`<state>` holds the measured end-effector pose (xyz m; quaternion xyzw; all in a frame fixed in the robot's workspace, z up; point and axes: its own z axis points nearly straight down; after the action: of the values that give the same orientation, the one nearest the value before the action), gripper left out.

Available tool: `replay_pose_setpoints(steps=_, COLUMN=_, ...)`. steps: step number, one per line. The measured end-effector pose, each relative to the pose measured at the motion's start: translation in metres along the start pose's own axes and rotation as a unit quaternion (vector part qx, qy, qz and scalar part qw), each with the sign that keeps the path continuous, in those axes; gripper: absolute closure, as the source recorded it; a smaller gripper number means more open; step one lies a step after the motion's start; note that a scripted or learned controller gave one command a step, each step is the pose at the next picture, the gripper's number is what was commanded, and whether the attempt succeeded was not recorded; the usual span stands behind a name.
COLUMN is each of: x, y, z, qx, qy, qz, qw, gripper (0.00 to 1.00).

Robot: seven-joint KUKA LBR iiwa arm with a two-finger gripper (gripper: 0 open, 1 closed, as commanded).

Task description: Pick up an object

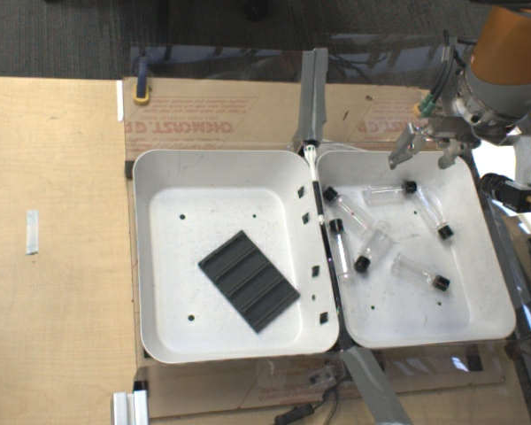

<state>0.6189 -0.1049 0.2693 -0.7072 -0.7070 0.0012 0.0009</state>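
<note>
- Camera view: the arm comes in from the right; its gripper [427, 144] hangs over the far edge of the right bin [478, 326]. Two dark fingers [402, 153] stand spread apart with nothing between them, so they are open and empty.
- Step in hand, as I judge it: the approach. No object is lifted yet, and the fingers sit above the bin rim, not down among the contents.
- Candidates in the right bin: several clear tubes with black caps, scattered. Nearest is a capped tube [391, 191] lying just below the fingers, toward the bin's middle. Another tube [435, 218] lies farther below and slightly right.
- More tubes lie well below and left of the fingers: one pair near the divider [347, 215], one low in the bin [420, 273].
- Left bin [146, 237], well left of the fingers: one flat, dark ribbed block [249, 280], tilted diagonally.
- Next move calls for: descent over the nearest tube, fingers straddling its narrow axis. Risk: tubes are clear, round and may roll away.
</note>
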Motion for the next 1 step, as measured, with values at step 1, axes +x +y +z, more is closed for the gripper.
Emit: replay_pose_setpoints(steps=1, x=-0.0633, y=0.0140, z=0.1176, qx=-0.001, qy=0.000, qz=0.020, qw=0.9998, gripper=0.00)
